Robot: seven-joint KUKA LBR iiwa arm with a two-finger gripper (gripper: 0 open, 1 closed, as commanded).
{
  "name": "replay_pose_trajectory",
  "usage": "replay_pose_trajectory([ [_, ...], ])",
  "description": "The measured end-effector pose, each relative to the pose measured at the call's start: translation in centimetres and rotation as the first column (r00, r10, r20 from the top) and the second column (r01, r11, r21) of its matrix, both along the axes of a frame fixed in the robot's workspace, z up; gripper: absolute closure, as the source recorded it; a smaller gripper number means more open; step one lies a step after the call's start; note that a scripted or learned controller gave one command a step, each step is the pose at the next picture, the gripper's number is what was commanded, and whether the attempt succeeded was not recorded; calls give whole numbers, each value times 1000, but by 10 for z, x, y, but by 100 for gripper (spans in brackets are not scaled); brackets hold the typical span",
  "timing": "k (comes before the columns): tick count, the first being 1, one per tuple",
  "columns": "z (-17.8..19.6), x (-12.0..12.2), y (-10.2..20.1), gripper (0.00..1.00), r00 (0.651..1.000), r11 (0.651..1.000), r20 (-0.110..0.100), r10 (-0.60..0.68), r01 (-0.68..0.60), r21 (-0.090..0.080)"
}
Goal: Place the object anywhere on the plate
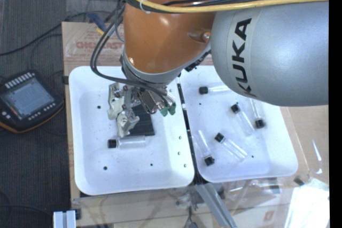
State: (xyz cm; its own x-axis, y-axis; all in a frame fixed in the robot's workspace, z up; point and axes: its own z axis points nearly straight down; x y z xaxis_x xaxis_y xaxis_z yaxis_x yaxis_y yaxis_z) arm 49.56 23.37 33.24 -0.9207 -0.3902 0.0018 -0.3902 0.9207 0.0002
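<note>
Prog: not done, nothing on plate by my read | my gripper [127,117] low in left shallow white bin [85,168], grip state can't tell | clear glass vial w/ black cap [128,142] lies loose at its 6 o'clock | flat black slab [144,125] at 4 o'clock, poss. the plate | right shallow white bin [278,163]: approx 5 like vials [219,138], scattered

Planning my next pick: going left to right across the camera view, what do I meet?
Teach pendant → left bin → black-capped vial lying in it → right bin, holding five more vials.
</note>
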Motion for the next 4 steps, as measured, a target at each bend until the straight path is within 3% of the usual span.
replay_pose_trajectory([
  [1,-63,46,-1,100,996,996,-1,94,-94,0],
  [2,-98,43,0,100,900,900,-1,436,-436,3],
  [3,-71,97,-12,100,528,528,5,849,-849,7],
  [4,-61,50,-4,100,574,574,3,819,-819,7],
])
